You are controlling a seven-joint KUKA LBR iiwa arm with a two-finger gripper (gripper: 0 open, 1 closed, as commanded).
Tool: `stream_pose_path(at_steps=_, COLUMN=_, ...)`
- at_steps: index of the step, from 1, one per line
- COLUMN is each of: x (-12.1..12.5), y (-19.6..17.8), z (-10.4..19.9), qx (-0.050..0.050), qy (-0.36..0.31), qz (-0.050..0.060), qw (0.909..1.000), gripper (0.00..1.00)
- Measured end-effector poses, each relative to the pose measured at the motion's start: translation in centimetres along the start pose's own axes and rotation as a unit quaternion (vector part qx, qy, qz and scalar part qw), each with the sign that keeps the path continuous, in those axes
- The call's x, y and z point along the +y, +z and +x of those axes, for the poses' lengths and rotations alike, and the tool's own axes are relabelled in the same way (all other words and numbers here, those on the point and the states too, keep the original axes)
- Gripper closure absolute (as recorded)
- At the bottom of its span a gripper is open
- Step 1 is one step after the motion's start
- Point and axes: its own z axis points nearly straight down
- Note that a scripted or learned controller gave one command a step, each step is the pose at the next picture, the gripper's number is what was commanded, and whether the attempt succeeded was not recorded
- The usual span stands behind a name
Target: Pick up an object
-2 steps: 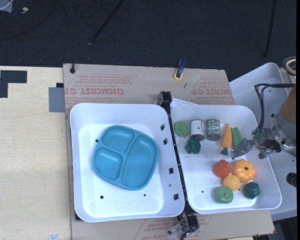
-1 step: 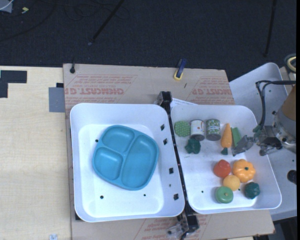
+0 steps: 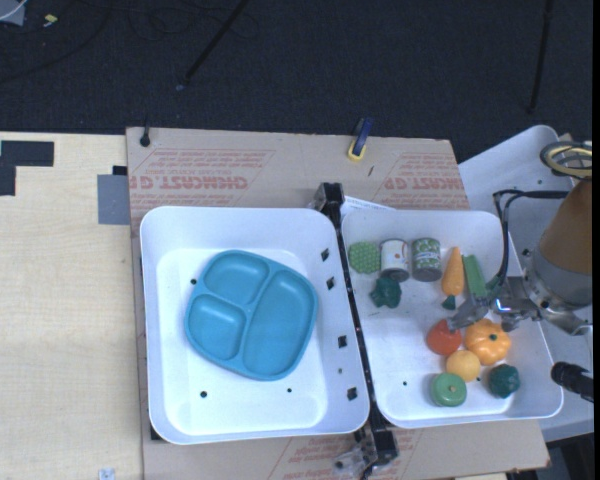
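while the hand (image 3: 483, 311) hovers at the right bin's (image 3: 405, 383) three o'clock, finger spread untellable, you descend next onto the orange pumpkin (image 3: 489, 341).

You see brown cardboard sheet (image 3: 230, 173) with red print under both bins. Blue-and-yellow clamp (image 3: 360, 140) sits at its far edge. Pale wooden benchtop (image 3: 50, 318) at your left carries dark grey square patches (image 3: 112, 198). Black cables (image 3: 215, 23) trail across dark floor beyond.
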Motion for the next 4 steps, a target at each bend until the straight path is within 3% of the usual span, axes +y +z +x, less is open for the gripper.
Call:
stream_pose_path(at_steps=1, x=0.1, y=2.6, z=-0.1, qx=-0.001, qy=0.0, qz=-0.004, qw=1.0, gripper=0.0)
stream_pose_path(at_steps=2, x=0.0, y=1.9, z=-0.2, qx=0.0, qy=0.002, qz=-0.002, qw=1.0, gripper=1.0)
stream_pose_path(at_steps=4, x=0.0, y=-9.1, z=-1.2, qx=-0.002, qy=0.0, qz=-0.005, qw=1.0, gripper=1.0)
